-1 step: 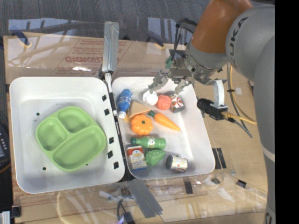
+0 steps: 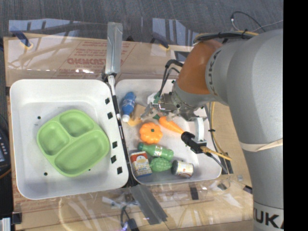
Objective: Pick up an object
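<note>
Grey carpet floor [image 2: 72, 1] lies beyond a bench topped with brown cardboard [image 2: 62, 57].

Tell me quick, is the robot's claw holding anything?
Gripper: low in the right bin, near the blue bottle; open or shut cannot be told.

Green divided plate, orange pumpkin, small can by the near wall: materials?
Green three-compartment plate: looks like moulded plastic, matte, with an even colour and soft rounded ridges. Orange ribbed pumpkin: probably a plastic or rubber toy, slightly glossy, with uniform colour. Small cylindrical can: possibly metal, since its end shows a silvery sheen; the label material is too small to tell.
</note>
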You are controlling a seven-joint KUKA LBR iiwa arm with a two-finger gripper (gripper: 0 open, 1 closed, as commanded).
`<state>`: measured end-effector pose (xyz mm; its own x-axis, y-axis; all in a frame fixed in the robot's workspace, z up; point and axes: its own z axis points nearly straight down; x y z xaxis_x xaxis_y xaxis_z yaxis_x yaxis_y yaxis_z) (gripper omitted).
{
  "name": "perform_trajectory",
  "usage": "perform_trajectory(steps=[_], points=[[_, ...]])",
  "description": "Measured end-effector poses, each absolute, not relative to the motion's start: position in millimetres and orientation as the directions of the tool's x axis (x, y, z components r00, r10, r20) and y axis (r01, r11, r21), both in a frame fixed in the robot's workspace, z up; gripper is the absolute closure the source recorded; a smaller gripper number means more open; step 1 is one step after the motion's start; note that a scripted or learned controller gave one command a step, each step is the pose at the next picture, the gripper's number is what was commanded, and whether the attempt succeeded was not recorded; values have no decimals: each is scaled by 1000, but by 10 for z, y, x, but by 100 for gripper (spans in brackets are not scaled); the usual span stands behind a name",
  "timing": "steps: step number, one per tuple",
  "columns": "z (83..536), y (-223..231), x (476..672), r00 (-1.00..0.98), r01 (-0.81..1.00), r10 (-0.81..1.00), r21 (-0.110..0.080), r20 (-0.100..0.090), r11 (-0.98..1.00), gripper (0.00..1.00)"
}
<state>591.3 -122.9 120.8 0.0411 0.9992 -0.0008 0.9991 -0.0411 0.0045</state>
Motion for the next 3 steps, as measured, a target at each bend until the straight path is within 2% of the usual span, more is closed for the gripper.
perform_trajectory(steps=[1,2,3], points=[[1840,-1002,6569,256,967,967,-3,-1,-256,0],[1899,-814,6440,182,983,983,-8,0,-182,0],[1047,-1003,5586,217,976,976,-10,-1,-217,0]])
